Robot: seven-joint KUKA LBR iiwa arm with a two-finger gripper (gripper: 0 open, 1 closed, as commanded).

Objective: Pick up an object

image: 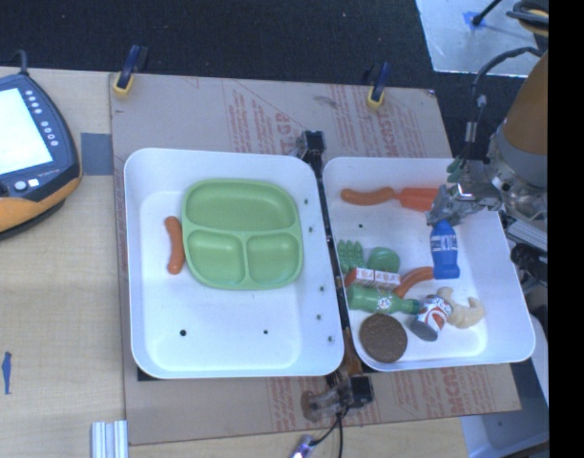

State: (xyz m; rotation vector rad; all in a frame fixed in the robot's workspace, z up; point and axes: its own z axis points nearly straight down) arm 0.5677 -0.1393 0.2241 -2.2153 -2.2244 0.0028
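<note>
My gripper (452, 206) hangs over the right bin (492, 351) near its upper right part, coming in from the right on the grey arm with the orange band. Directly below it in the view is a blue bottle (445, 253) with a white label. The bottle's top meets the gripper's tip, and I cannot make out whether it is gripped. An orange carrot (418, 197) lies just left of the gripper, next to a red sausage (367, 196).
The right bin also holds green toy food (383, 259), a green bottle (373, 301), a brown round disc (382, 338), a small can (431, 315) and a croissant (469, 311). The left bin (158, 342) holds a green divided plate (242, 234) and a sausage (175, 244). A tablet (20, 151) lies far left.
</note>
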